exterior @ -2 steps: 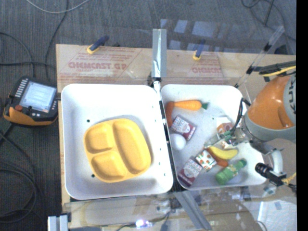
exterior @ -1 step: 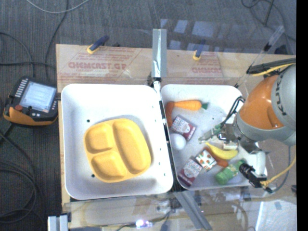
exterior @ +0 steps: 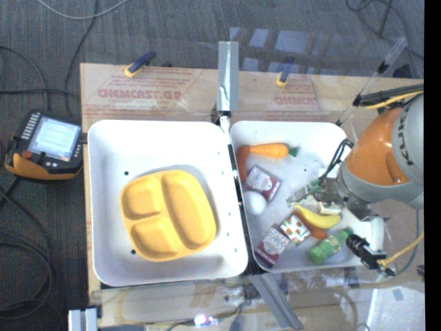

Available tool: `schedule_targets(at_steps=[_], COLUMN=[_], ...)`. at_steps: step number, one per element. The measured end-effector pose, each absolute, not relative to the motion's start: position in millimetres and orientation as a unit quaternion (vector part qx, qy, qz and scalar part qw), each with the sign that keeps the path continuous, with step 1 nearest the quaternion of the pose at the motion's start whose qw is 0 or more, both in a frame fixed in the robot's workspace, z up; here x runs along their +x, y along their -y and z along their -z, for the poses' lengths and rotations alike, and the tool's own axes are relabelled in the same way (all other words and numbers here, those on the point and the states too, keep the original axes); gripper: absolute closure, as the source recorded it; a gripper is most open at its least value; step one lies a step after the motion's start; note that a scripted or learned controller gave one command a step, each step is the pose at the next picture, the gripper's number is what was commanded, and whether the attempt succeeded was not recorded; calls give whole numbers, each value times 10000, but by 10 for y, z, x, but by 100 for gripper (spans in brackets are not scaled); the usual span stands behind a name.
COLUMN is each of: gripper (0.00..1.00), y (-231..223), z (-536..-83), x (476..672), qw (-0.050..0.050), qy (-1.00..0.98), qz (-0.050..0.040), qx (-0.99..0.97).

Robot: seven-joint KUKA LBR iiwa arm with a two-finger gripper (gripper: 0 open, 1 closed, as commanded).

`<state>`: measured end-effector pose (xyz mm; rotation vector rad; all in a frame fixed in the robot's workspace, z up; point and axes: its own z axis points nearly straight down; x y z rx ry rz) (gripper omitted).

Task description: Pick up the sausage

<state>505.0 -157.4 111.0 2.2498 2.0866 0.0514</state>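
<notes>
The sausage, a reddish-orange stick, lies along the left wall of the right bin, just left of a maroon packet. My gripper hangs low over the middle right of that bin, right above a banana. It is about a hand's width to the right of the sausage and is not touching it. The grey and orange arm covers the bin's right side.
The right bin also holds a carrot, a white egg, a small carton, a second maroon packet and a green item. A yellow divided plate lies in the left bin.
</notes>
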Motion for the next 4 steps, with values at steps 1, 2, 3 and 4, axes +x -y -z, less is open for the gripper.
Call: schedule_targets(at_steps=[1, 2, 3, 4], gripper=[0, 0, 0, 100], y=[1089, 963, 1019, 1015], z=[-897, -1708, -958, -1040], x=[4897, 4890, 4840, 4840], qw=[69, 2, -9, -20], qy=[-6493, -5994, -6671, -6672], qz=[-51, 24, 13, 18], qx=[7605, 8005, 7450, 7448])
